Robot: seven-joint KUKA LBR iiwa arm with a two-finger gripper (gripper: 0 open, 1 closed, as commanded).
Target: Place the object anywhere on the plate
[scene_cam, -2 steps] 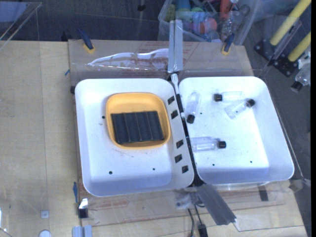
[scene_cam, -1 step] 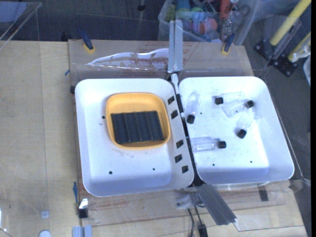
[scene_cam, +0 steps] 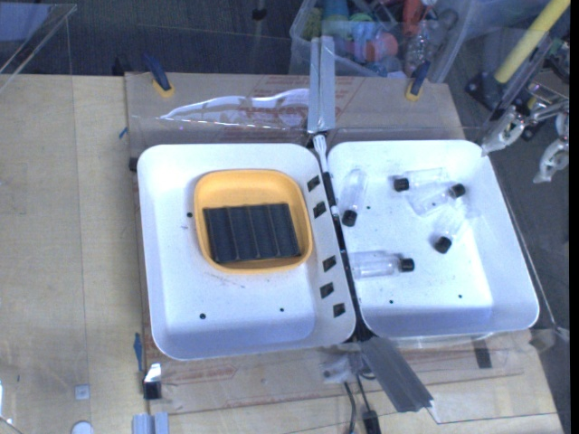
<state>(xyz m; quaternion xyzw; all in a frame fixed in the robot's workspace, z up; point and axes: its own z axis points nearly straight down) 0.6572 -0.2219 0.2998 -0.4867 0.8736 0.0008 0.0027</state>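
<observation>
Pre-grasp step, nothing picked yet. Clear bottles with black caps lie in the right bin [scene_cam: 470,287]; nearest bottle [scene_cam: 380,264] lies flat near the divider, long axis left-right, cap pointing right. Yellow plate [scene_cam: 206,193] with dark insert sits in the left bin [scene_cam: 167,242]. Claw [scene_cam: 507,134] at far right edge, state cannot be told. Next: descend on a bottle, pinch across its width.

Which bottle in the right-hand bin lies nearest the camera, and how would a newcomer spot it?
Start at the right bin, the one without the yellow plate. Near its lower left, close to the divider between the bins, lies a clear bottle on its side. Unlike the other bottles clustered higher up, it lies alone, its black cap pointing right.
</observation>
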